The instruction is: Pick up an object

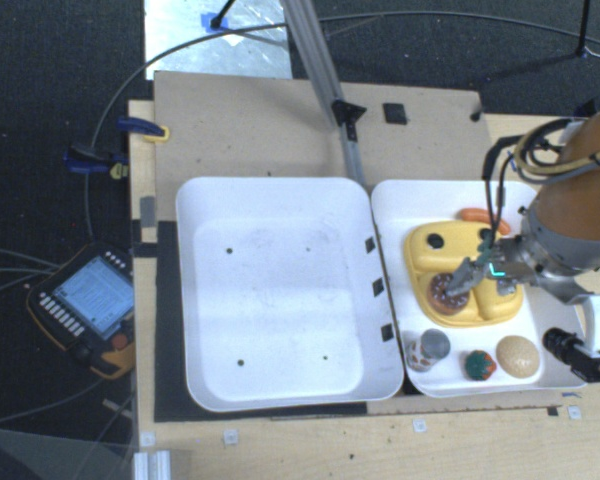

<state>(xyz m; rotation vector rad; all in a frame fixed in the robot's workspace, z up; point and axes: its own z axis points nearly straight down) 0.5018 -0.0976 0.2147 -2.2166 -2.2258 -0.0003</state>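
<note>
Closest to your viewpoint, along the near wall of the right bin (395,208), you have three small things in a row: a little grey-topped cup (429,347) at the left, a green and red ball (480,365) in the middle, and a tan egg-shaped object (518,356) at the right. They sit near one another but apart.

Behind them lies a large yellow toy (462,268) with a dark hole on its upper part and a brownish round patch at its near left corner. An orange carrot-like piece (473,215) lies just beyond the toy, next to its far edge.

Your arm (580,208) reaches in from the right, its orange band above the wrist. The hand (467,280) is low over the yellow toy, tips close to the brownish patch. Whether the hand is apart or together you cannot tell from this slant, and nothing is plainly seen between its tips.

Your left bin (280,288) sits beside the right one on the worktop (260,128), their walls touching. A pendant (85,303) with a lit screen lies on the floor at the left.
</note>
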